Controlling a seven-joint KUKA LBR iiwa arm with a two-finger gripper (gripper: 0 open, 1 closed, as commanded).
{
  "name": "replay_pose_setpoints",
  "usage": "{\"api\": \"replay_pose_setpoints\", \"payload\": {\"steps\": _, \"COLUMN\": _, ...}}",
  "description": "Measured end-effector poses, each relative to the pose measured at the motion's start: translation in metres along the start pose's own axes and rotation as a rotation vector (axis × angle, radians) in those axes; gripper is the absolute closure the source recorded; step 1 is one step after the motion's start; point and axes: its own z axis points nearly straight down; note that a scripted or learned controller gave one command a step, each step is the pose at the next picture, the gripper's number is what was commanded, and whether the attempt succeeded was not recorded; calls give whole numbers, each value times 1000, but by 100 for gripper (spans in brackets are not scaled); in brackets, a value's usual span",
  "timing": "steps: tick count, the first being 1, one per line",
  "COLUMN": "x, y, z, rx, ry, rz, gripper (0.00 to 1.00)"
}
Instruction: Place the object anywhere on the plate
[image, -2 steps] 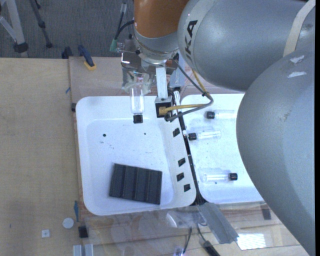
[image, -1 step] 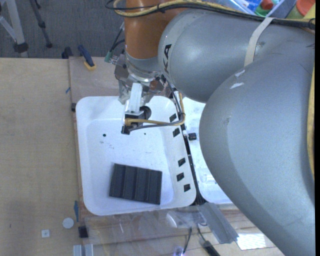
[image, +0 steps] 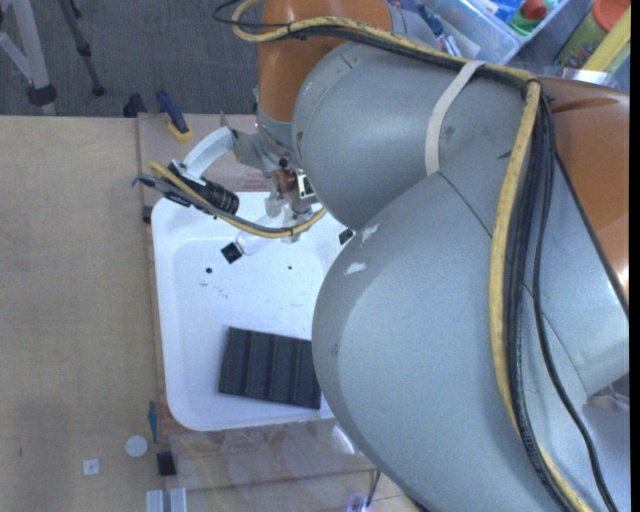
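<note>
A dark grey ridged rectangular plate (image: 267, 367) lies flat in the near part of the white bin (image: 185, 330). A small black block (image: 231, 252) rests on the bin floor farther back, apart from the plate. My gripper (image: 285, 203) hangs over the bin's far end, just right of and above the black block. It is small in view and partly masked by a yellow and black cable bundle (image: 200, 192). The grey arm (image: 450, 280) hides everything to the right.
The bin's left wall runs beside a bare wooden bench top (image: 70, 300). Small bits of hardware (image: 135, 446) lie off the bin's near left corner. A blue clamp (image: 173, 113) sits behind the bin's far edge.
</note>
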Motion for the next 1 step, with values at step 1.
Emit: {"api": "replay_pose_setpoints", "payload": {"steps": 1, "x": 15, "y": 5, "z": -77, "rx": -1, "ry": 1, "rz": -67, "gripper": 100}}
